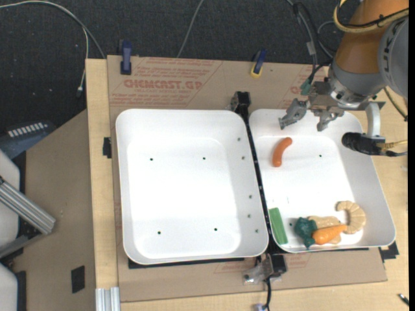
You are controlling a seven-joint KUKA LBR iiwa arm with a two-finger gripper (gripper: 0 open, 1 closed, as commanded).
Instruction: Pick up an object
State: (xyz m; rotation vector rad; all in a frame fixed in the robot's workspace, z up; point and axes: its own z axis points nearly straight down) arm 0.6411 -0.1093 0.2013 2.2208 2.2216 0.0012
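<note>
An orange sausage-shaped piece (281,151) lies in the upper left part of the right bin (350,173). Just above it, over the bin's far edge, hangs my gripper (309,118), open, its two grey fingers spread with nothing between them. Along the near edge of the same bin lie a green block (277,225), a carrot with a dark green top (321,232) and a tan croissant-like piece (352,214).
The left bin (188,186) sits beside the right one, with a black clip (241,100) at the far end of the seam between them. Both rest on a cardboard sheet (162,83). Cables run across the dark floor behind.
</note>
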